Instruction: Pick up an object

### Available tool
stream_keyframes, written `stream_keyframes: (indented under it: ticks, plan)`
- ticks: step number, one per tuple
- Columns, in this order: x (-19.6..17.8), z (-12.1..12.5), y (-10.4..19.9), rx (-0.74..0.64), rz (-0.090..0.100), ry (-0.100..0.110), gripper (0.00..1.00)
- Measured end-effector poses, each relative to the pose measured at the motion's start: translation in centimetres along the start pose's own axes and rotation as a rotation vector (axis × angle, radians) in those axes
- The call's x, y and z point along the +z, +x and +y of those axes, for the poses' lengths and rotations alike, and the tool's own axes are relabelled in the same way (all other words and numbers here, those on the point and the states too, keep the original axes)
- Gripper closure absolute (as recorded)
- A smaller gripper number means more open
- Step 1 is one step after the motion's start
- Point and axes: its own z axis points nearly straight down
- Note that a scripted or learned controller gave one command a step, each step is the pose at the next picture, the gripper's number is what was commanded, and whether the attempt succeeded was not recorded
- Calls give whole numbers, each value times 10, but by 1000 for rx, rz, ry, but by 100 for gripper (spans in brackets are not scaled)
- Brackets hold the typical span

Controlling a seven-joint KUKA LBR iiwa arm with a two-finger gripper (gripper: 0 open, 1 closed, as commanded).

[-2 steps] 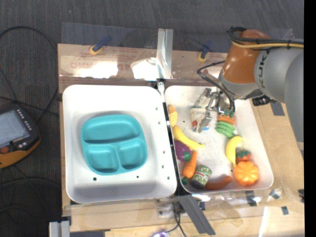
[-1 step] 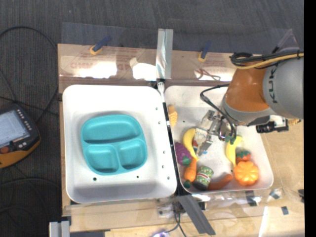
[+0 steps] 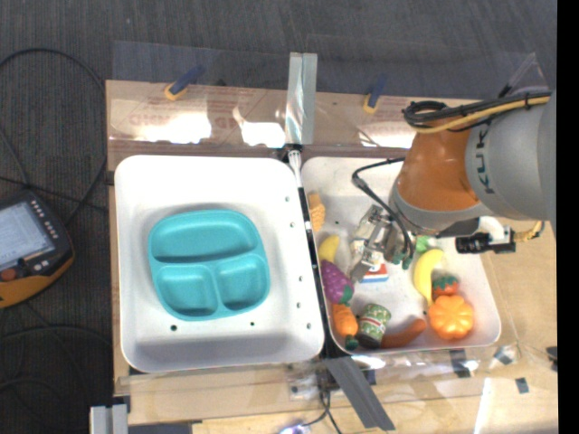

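Two white bins are set side by side. A teal divided tray [image 3: 210, 262] is seen in the left bin [image 3: 136, 333], with bare floor all round it. The gripper [image 3: 373, 250] is lowered inside the right bin [image 3: 493, 328], above toy food crowded along the near wall: banana [image 3: 425, 272], pumpkin [image 3: 450, 316], grapes [image 3: 336, 283], can [image 3: 374, 323]. Whether anything is gripped cannot be told.

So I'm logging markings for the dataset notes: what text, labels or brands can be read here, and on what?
"KU", the start of a cut-off black brand name, on the grey arm.
Handheld screen at far left: content too small to read.
Small can in the right bin: label too blurred to read.
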Motion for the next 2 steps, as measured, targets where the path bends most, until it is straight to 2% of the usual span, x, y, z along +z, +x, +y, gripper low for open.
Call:
stream_keyframes:
  ticks: [1, 2]
  plan:
    - [-1, -28, 30, 199, 0, -6, 0]
    - [-2, -29, 59, 423, -6, -2, 0]
